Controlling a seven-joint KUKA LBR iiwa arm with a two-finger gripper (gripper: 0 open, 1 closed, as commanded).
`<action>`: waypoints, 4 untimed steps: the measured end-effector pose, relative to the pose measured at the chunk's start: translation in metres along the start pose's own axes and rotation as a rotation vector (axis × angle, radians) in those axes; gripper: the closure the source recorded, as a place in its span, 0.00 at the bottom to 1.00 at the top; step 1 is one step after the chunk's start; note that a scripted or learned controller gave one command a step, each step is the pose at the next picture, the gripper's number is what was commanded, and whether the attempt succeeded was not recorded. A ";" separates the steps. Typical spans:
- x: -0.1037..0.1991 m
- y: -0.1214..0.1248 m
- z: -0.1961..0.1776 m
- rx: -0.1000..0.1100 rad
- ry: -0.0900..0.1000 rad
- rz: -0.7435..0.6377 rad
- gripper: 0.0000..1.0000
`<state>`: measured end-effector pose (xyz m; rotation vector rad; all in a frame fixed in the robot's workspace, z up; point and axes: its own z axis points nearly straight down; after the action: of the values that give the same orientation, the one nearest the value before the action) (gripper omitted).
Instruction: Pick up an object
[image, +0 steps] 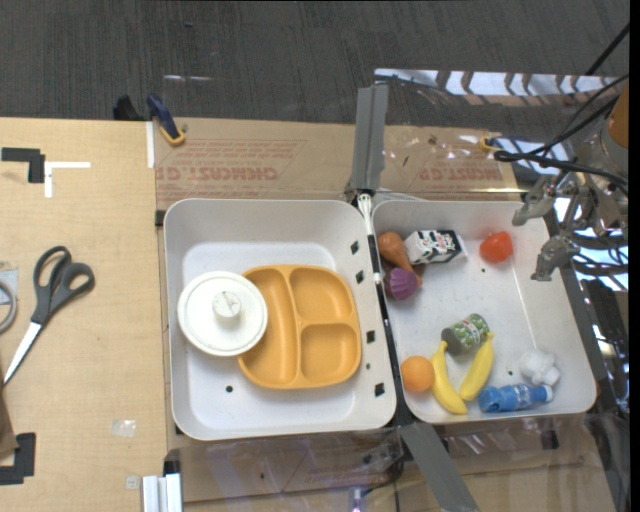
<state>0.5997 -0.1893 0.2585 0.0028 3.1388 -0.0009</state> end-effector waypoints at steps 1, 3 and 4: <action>0.038 0.008 0.165 0.001 -0.002 -0.230 0.00; 0.110 0.000 0.161 0.007 -0.021 -0.358 0.00; 0.014 0.092 0.165 0.000 -0.004 -0.268 0.00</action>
<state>0.5864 -0.0969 0.0935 -0.4159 3.1075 -0.0007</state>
